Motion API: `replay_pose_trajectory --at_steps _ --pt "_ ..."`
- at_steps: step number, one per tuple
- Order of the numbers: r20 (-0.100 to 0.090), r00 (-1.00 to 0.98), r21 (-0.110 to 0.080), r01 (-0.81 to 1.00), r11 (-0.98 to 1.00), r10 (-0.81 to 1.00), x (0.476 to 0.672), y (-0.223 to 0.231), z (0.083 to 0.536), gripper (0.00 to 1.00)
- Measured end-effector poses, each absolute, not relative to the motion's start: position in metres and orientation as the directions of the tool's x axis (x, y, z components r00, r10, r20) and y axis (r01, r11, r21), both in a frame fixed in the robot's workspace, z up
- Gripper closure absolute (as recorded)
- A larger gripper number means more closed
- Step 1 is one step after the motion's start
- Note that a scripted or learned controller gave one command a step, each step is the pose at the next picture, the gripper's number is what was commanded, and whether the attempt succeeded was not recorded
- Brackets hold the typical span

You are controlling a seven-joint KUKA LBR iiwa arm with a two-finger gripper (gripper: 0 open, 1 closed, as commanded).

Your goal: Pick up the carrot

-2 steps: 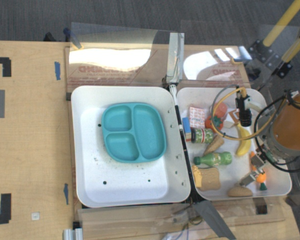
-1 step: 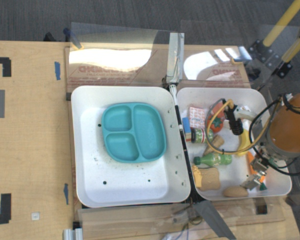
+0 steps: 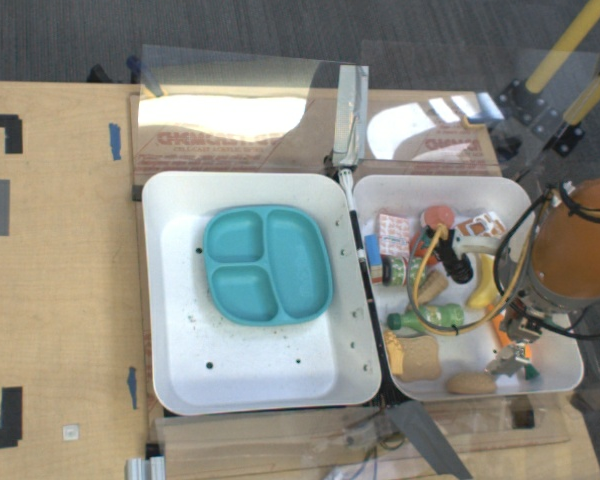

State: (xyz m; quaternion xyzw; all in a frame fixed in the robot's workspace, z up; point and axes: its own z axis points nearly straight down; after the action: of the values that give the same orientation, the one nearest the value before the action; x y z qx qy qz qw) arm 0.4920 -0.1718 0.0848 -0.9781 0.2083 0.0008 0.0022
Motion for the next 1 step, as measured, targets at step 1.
replay_pose_trajectory --at_steps 1 --pt "-0.002 0.903 0.000 -0.430 -0.903 -0.430 0.4907 -0.1509 0.0853 0.00"
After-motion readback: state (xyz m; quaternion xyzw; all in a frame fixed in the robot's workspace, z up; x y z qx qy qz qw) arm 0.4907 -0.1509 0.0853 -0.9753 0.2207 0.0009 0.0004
